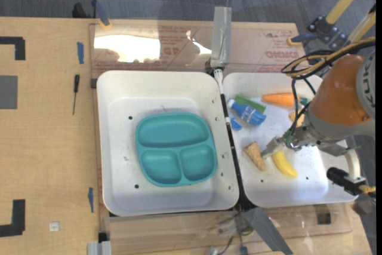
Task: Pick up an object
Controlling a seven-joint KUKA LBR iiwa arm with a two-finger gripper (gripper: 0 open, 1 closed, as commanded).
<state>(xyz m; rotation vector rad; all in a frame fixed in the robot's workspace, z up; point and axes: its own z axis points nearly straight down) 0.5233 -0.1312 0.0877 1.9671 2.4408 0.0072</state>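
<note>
Over the right white bin (pixel 310 185), the end effector (pixel 280 147) hung just above the small yellow plastic banana (pixel 285 165), beside a tan cone (pixel 256 156); I could not tell its opening.

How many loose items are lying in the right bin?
4: orange carrot at the back, blue bottle left of it, tan cone and yellow banana in front. The arm may hide more.

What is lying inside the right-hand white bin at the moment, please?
The right bin holds a carrot, a blue bottle, a green item, a waffle cone and a banana. The arm covers the bin's far right part, so anything there is hidden.
</note>
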